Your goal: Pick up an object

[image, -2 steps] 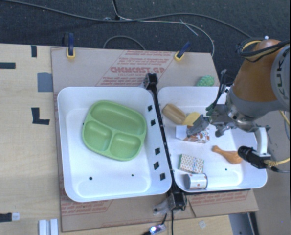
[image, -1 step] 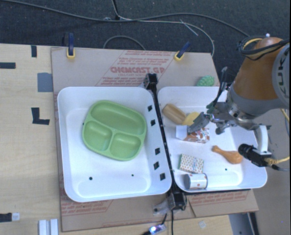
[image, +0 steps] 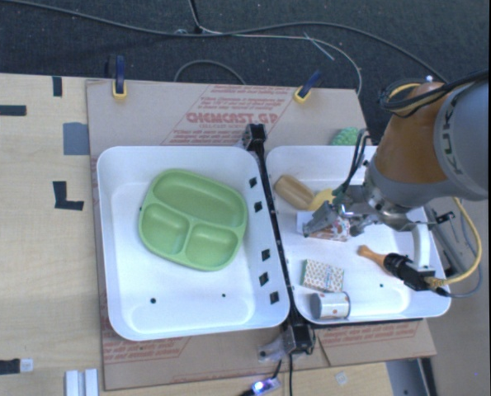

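Where the right bin (image: 410, 304) lies, pincer (image: 323, 219) over clutter.

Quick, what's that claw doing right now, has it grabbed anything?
Claw: down in the right bin, among the small objects; whether it has grabbed anything cannot be told.

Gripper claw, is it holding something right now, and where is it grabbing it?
Cannot tell. The gripper sits low over a small item in the right bin, but no clear hold shows.
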Robot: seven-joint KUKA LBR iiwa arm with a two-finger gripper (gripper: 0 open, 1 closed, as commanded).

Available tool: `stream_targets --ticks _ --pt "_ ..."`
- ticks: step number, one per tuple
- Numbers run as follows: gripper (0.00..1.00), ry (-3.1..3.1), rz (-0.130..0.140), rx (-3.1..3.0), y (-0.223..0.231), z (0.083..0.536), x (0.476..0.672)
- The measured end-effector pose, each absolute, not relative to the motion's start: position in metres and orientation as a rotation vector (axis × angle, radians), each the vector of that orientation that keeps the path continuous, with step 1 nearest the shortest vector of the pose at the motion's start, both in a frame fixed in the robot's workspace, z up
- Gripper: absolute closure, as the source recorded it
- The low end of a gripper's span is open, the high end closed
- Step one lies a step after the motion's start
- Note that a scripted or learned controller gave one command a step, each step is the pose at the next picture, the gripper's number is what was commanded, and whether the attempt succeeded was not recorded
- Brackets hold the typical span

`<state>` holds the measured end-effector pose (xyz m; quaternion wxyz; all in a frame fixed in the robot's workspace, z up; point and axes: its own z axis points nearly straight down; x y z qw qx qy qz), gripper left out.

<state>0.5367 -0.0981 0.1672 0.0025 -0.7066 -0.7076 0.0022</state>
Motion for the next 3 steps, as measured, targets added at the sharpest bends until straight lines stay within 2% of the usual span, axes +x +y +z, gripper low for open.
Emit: stream_targets --ticks 1,2,3 --pt "0.00 -2.218 0.007 -2.218 -0.107 0.115 0.541" --pt "0.00 -2.222 0.003 -2.220 -0.106 0.083 0.540" --pt "1.00 -2.224 0.001 -2.222 -0.106 0.095 0.541"
